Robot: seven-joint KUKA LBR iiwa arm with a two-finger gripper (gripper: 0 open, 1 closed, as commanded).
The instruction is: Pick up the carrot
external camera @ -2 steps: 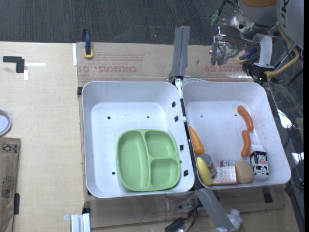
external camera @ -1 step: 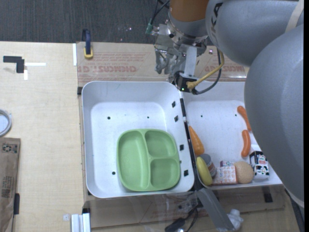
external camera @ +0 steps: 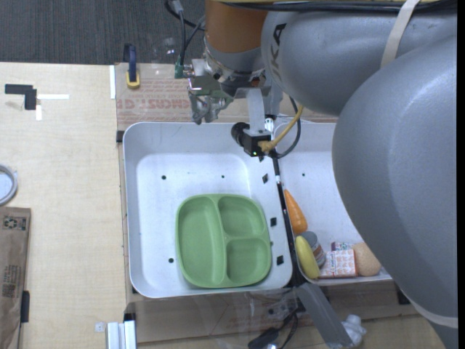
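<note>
The carrot [external camera: 294, 209] is lying untouched in the right bin [external camera: 320, 167] beside the divider, while the end effector [external camera: 205, 107], seemingly empty, is hovering above the left bin's [external camera: 145, 195] far rim.

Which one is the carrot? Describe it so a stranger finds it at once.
Start at the right white bin, beside the bin holding the green divided plate. Along its left wall lies the carrot, just above a yellow banana. It is the one orange, tapered piece among them.
</note>
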